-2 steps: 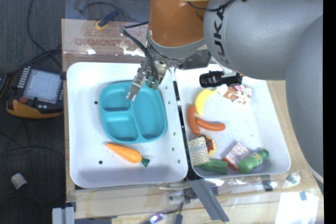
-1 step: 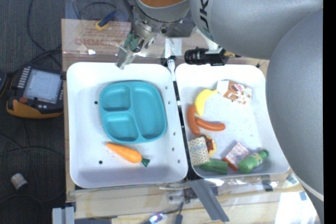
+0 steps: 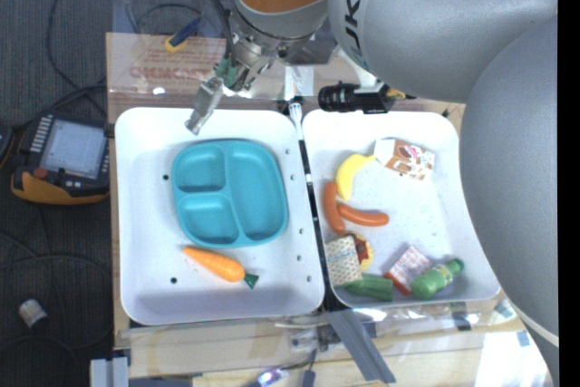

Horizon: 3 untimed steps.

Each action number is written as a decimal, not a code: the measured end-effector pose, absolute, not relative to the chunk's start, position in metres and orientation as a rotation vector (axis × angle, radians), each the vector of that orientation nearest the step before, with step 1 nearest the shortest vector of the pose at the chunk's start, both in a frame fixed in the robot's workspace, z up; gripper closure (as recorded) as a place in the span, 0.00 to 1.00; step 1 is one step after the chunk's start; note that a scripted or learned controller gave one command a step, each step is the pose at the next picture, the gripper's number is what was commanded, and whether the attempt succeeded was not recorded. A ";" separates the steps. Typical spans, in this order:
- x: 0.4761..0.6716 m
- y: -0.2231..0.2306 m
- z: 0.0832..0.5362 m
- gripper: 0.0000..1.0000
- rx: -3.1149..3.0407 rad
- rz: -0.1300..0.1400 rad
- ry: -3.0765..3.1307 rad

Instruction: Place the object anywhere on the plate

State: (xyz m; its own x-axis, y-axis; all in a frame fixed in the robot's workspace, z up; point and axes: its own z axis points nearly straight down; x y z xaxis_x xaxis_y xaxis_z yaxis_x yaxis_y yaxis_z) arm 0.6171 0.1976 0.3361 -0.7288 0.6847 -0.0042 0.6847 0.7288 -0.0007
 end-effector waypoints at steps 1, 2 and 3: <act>0.637 0.210 0.290 0.00 1.159 -0.008 2.918; 0.588 0.136 0.233 0.00 0.896 -0.004 3.011; 0.588 0.137 0.242 1.00 0.897 -0.002 3.010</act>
